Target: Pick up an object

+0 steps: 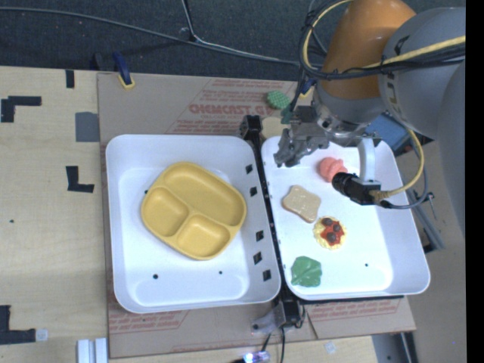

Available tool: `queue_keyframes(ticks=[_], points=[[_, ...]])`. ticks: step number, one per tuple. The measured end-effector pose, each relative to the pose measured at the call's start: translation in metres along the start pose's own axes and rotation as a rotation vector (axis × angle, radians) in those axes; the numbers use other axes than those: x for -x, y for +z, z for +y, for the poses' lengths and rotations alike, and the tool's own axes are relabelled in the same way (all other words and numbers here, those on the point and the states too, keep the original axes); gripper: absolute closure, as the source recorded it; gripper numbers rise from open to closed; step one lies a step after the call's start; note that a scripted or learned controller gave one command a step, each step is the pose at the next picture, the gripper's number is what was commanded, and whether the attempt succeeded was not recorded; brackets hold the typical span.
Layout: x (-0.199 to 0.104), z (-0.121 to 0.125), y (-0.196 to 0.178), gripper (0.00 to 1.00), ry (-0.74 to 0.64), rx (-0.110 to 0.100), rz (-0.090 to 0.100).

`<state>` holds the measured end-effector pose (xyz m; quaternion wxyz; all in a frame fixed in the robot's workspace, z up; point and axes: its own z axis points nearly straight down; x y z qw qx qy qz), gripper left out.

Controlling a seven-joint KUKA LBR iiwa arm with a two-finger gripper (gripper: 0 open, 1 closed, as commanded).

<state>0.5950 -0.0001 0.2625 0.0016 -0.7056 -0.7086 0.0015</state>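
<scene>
Camera view: glossy yellow 3-compartment tray (193,210), flat tan toast (302,203).

Pale wooden bench (45,225) with black tape marks (76,178) near its left edge, brown printed cardboard sheet (219,104) across its middle; dark carpet (113,13) beyond the far edge, thin black cables (189,32) trailing over it; even, soft light

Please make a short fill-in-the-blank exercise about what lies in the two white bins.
The divided tray in the left bin is ____ in colour.
The tray has ____ compartments.
In the right bin, the slice of toast lies directly ____ the green item in the picture.
The gripper hangs over the ____ bin.

Missing words: yellow; three; above; right
</scene>
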Motion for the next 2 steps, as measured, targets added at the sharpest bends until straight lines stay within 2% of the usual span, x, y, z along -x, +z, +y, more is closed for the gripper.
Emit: queue_keyframes(ticks=[1, 2], points=[[-0.051, -0.016, 0.008, 1.00, -0.001, 0.001, 0.000], [-0.094, -0.042, 0.013, 1.00, 0.000, 0.001, -0.001]])
